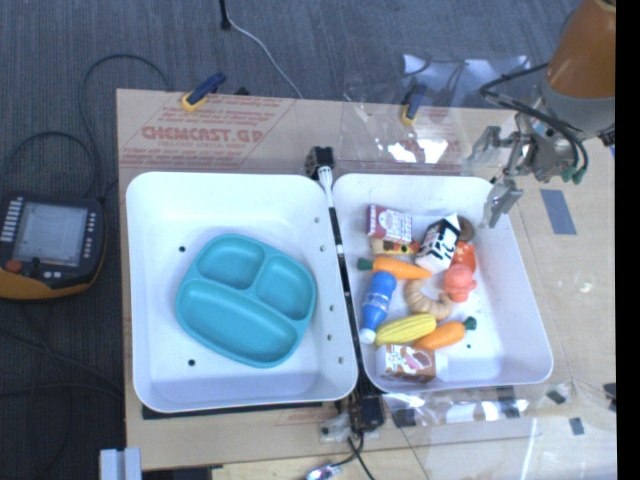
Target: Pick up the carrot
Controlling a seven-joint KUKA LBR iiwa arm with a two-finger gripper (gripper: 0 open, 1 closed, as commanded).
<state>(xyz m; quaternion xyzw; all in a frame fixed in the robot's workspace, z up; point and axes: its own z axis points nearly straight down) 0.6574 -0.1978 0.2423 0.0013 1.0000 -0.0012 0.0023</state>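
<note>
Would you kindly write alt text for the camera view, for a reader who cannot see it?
A robot arm's pincer hovers open over the back right rim of the right bin, which holds toy food including two carrots, a corn cob and a blue bottle. The left bin holds a teal divided plate.

We see two bins side by side on the bench (200, 138). The left bin (160, 218) holds a tray (247, 299) with three parts. The right bin (520, 298) holds a pile of toy food, with one carrot (398, 266) behind the corn (405, 328) and another carrot (442, 335) just right of it.
</note>
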